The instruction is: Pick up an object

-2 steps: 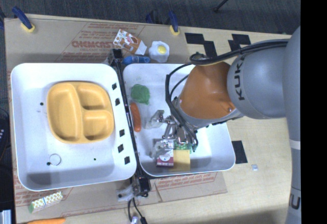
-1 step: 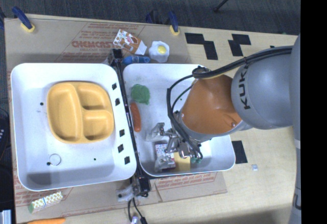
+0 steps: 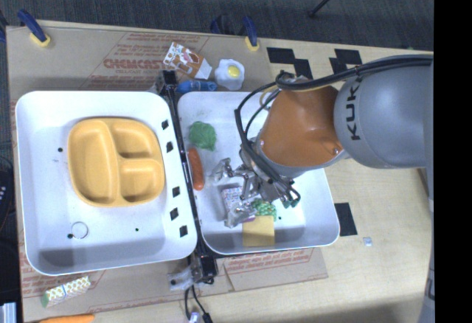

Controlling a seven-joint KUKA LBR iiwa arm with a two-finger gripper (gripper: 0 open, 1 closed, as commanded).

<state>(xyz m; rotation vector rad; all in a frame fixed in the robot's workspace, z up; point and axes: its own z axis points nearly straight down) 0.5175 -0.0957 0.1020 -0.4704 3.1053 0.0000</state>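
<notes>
My gripper (image 3: 230,195) is low inside the right bin (image 3: 321,214), reaching in from the right under the orange wrist band. Its fingers (image 3: 223,167) stand open, one toward the bin's middle and one toward its near wall. Between them lies a crinkled silver packet (image 3: 231,197), still flat on the bin floor. A yellow block (image 3: 259,230) sits just beside the nearer finger, and a green and white wrapper (image 3: 267,209) lies partly under the wrist. An orange carrot-like stick (image 3: 195,168) and a green leafy lump (image 3: 203,135) lie to the left of the gripper.
The left bin (image 3: 37,167) holds a yellow divided tray (image 3: 116,161). Behind the bins on the cardboard are a small printed carton (image 3: 181,57), a blue item (image 3: 195,85) and a yellow and white piece (image 3: 231,73). A wrapped candy (image 3: 66,289) lies at the front left.
</notes>
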